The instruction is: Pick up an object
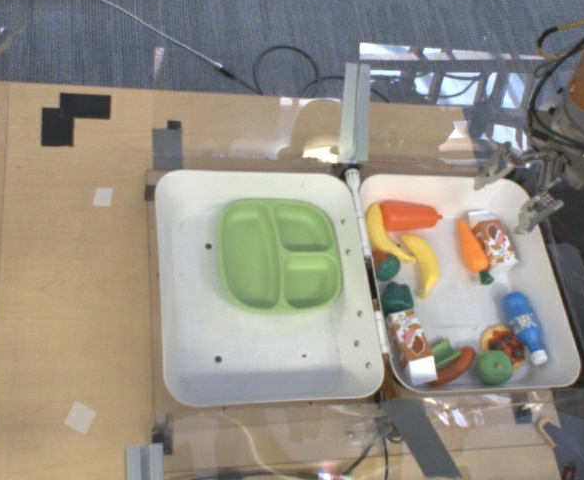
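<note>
No legible text; printed cartons point(408, 332) and blue bottle point(523, 324) labels too small.

From my station I see a light wooden surface point(62, 298) taking up most of the view, with black square markings point(72, 116) near its far left and small pale patches point(80, 416) of tape on it. Beyond its far edge lies a blue-grey carpeted floor point(302, 18). A thin pale cable point(132, 16) runs across the carpet, and a black cable point(284, 68) loops close to the surface's edge. Light glares off clear sheeting point(312, 133) at the far edge. Grey metal brackets point(167, 148) sit on the wood.
</note>
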Motion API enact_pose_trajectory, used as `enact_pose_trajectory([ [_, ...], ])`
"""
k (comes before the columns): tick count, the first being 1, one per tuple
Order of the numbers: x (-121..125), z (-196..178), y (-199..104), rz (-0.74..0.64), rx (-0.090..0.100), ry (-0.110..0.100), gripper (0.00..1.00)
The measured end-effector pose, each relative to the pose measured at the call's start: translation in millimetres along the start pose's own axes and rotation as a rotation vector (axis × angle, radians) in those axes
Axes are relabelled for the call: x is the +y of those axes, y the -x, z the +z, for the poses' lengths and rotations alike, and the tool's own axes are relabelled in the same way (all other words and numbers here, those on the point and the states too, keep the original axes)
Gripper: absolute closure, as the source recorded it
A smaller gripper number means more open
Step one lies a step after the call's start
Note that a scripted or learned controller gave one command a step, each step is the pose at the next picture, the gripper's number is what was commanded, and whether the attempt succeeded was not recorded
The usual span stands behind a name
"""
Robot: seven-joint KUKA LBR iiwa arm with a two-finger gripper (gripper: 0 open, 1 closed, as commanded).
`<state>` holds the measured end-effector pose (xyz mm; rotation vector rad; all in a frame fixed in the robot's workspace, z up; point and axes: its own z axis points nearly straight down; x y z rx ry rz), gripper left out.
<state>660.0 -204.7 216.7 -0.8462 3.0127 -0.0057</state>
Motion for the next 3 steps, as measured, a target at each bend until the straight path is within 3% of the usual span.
enact_pose_trajectory([
  [1, 37.8, 118.6, -28.5, 0.085, 0.001, 0.000, 0.00],
  [2, 37.1, 105.0, -24.6, 0.082, -0.008, -0.006, 1.00],
  [3, 37.3, 105.5, -24.8, 0.082, -0.007, -0.005, 0.00],
])
